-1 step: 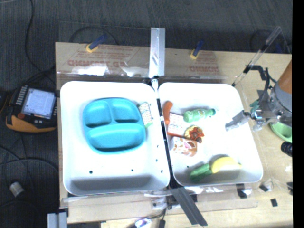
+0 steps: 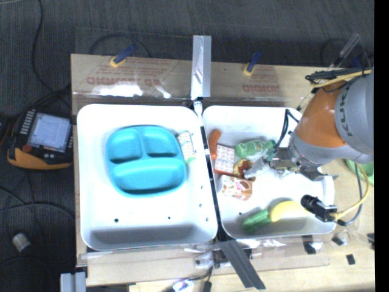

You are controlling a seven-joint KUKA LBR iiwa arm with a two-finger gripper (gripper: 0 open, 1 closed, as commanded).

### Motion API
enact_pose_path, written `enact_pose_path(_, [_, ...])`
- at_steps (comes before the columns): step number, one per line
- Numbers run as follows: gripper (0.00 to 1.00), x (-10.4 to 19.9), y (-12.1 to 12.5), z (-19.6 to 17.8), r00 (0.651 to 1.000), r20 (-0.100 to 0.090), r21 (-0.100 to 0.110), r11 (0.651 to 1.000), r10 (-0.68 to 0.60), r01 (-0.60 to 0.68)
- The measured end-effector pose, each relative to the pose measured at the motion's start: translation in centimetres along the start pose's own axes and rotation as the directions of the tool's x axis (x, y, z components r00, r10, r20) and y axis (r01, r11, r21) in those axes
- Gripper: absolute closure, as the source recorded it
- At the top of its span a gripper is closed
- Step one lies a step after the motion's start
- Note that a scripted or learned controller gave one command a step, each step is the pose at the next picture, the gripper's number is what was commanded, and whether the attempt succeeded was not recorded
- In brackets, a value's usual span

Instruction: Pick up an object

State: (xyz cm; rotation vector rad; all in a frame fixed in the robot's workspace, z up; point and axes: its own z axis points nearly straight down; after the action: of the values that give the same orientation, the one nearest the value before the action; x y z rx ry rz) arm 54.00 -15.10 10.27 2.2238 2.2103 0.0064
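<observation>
On the bench, the left bin carries a blue tray with a small wrapper at its right edge; nothing there concerns you yet. Cross the divider to the right bin, where the pickings lie: an orange carrot standing lengthwise against the inner wall, two printed packets just beside it, a crumpled green bag, and near the front wall a green pepper touching a yellow banana. The banana looks your likeliest target: probably a light, stiff, smooth toy, so it may slip. Its long axis runs left to right, slightly curved; take it across the middle, where it is narrowest to span. At far right the arm leans in and the tool hangs over the bag's right end, and whether it is wide or narrow you cannot tell from here.
</observation>
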Motion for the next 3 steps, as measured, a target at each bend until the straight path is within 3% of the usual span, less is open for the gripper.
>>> enact_pose_path(1, [0.00, 4.0, 4.0, 0.9, 1.000, 0.004, -0.010, 1.000, -0.007, 0.007])
enact_pose_path(2, [0.00, 4.6, 9.3, 1.0, 0.997, 0.000, 0.002, 0.997, 0.082, -0.082])
enact_pose_path(3, [1.00, 5.0, 9.4, -0.6, 0.997, -0.006, 0.005, 0.997, 0.078, -0.078])
